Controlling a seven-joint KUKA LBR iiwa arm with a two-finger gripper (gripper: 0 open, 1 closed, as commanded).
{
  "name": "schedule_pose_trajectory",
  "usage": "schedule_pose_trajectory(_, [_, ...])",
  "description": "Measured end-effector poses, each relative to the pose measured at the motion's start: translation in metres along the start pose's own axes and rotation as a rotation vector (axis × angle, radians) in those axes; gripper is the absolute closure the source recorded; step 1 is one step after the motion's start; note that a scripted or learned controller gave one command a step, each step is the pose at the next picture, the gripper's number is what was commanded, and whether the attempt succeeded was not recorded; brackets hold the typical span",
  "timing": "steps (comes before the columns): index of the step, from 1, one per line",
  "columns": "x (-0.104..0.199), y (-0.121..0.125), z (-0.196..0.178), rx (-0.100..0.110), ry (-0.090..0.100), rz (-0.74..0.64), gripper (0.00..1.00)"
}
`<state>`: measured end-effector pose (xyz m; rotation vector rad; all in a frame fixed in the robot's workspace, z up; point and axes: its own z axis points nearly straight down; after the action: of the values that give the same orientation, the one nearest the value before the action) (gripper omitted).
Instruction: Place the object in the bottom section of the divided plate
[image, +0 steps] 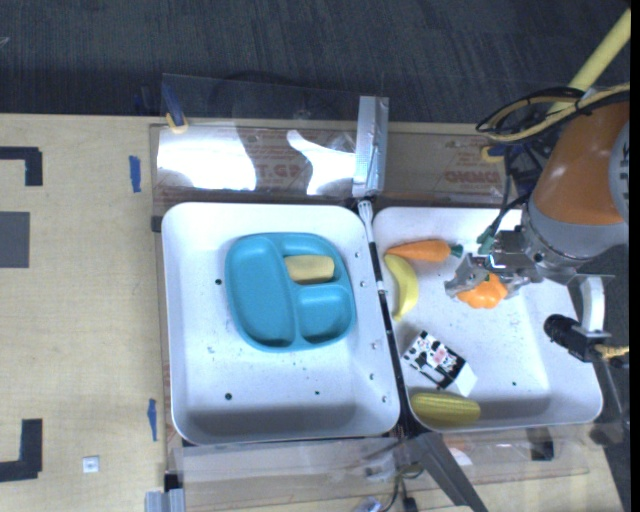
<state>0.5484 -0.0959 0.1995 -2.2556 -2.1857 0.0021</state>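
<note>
The tool (478, 277) sits low in the right bin (560, 395), its fingers closed around an orange pepper (486, 293). A carrot (420, 251) and banana (403, 284) lie just left of the pepper. In the left bin (190, 330), the blue plate (265, 300) holds a yellow block (310, 268).

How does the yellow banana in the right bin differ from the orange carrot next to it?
The curved yellow banana lies along the right bin's left wall, running top to bottom, while the straight, tapered orange carrot lies across the bin, left to right. The banana is yellow; the carrot is orange with a green tip. Both rest in the right white bin, touching or nearly so.
</note>
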Motion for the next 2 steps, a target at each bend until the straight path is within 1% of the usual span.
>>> schedule_pose_trajectory(1, [0.056,-0.016,0.017,0.006,0.002,0.528,1.00])
schedule_pose_trajectory(2, [0.137,0.032,0.006,0.001,0.001,0.718,1.00])
